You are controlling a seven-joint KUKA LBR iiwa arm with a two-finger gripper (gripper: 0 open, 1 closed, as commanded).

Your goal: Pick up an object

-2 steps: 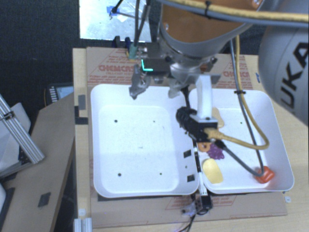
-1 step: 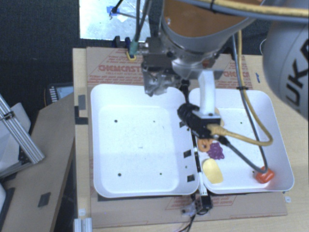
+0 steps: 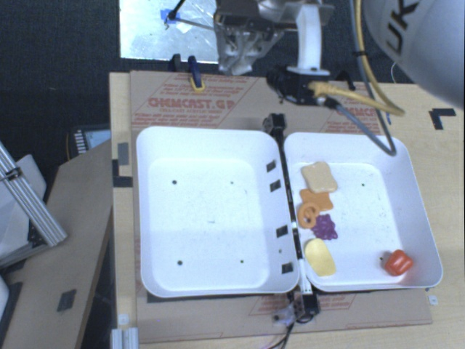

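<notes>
- camera view: 2 shallow white bins lie side by side on the tabletop, the left bin and the right bin, joined along a black strip between them.
- the hand hangs high at the top of the view, above the far edge of the tabletop and beyond the left bin's back rim; it is well apart from every object.
- whether the hand is spread or closed i cannot tell; its lower end is a blurred grey shape, and nothing can be made out in it.
- 5 small objects lie in the right bin, 4 of them in a line along its left wall.
- from far to near: a tan bread slice, an orange pretzel-like piece just below it, a purple grape bunch touching the orange piece, and a pale yellow lemon-like piece near the front-left corner.
- a red-orange pepper-like piece sits alone near the front-right corner, well apart from the other 4.
- a yellow cable and a grey hose run over the cardboard behind the right bin.
</notes>
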